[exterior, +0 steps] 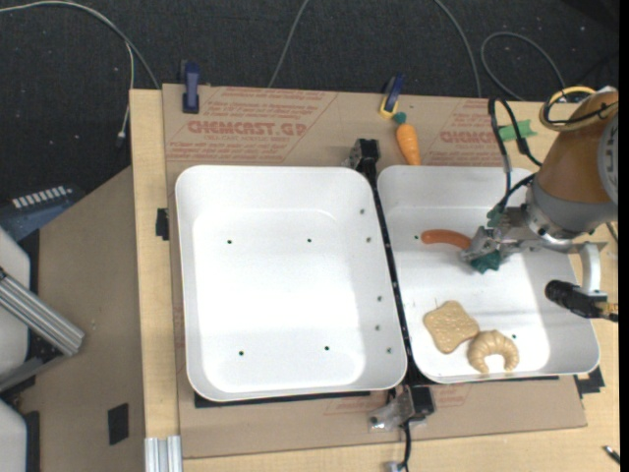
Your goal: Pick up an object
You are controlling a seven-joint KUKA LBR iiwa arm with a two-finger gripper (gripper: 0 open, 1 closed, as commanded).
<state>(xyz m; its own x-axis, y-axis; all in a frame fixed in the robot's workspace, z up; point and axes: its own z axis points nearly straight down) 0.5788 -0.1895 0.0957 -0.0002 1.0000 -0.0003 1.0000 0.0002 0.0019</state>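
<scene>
The gripper [484,255] was down in the right bin [560,347], right beside the sausage [444,237]. I could not tell if it was apart or together.

You get even, bright overhead light, mild glare washing out the white bins [285,190], soft short shadows, slightly soft focus throughout.

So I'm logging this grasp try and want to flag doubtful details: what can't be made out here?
- Tool: small and dark over the sausage's right end; open, shut or touching cannot be told.
- Sausage: its right end is hidden under the tool.
- Arm: cut off by the right edge.
- Carrot on the board behind the right bin: too small for detail.
</scene>
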